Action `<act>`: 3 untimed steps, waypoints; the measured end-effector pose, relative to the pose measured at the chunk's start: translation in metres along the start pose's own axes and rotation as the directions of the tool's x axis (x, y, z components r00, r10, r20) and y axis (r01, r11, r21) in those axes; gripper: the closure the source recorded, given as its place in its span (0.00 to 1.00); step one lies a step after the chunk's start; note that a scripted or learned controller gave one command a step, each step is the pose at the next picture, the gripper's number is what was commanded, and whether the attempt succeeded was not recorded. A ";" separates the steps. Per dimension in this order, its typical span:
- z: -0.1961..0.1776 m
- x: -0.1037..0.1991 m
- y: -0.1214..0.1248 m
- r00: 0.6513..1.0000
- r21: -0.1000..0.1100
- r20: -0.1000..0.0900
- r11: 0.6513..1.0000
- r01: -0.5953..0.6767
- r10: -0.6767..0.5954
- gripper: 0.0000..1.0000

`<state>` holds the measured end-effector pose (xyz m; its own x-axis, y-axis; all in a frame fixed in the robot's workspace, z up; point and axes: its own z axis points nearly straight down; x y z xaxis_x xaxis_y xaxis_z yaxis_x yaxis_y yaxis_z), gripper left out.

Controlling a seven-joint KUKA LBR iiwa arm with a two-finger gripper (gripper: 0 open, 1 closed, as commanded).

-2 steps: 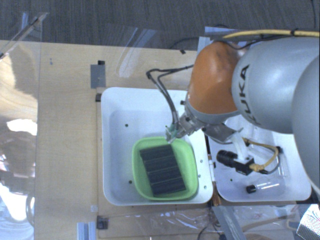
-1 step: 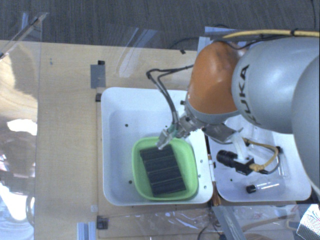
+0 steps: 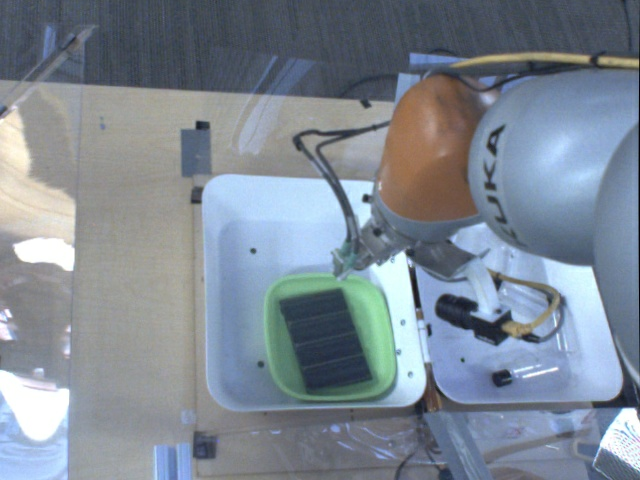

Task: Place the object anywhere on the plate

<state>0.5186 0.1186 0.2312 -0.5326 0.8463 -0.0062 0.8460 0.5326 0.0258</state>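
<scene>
A green square plate (image 3: 283,303) sits in the front part of the left white bin (image 3: 232,258). On it lies a dark ribbed rectangular object (image 3: 325,340), flat and slightly turned, covering the plate's middle. The grey arm with its orange band (image 3: 430,153) hangs over the divide between the two bins. My gripper (image 3: 488,286) is mostly hidden below the wrist, over the left part of the right bin (image 3: 580,373). It is apart from the dark object and off to the plate's right.
A thin grey hose (image 3: 330,173) loops from the wrist down to a small fitting (image 3: 347,258) just above the plate's far edge. A small clear tube with a black cap (image 3: 522,374) lies at the front of the right bin.
</scene>
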 end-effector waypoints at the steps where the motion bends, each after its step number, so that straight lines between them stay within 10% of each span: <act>1: 0.000 0.000 0.000 1.000 0.000 0.000 1.000 0.000 0.000 0.00; 2: 0.013 -0.070 -0.009 0.996 0.018 -0.004 0.996 0.092 -0.092 0.00; 3: 0.001 -0.070 -0.006 0.995 0.011 -0.001 0.995 0.096 -0.096 1.00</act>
<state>0.5508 0.0562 0.2302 -0.6117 0.7910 -0.0081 0.7909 0.6118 0.0138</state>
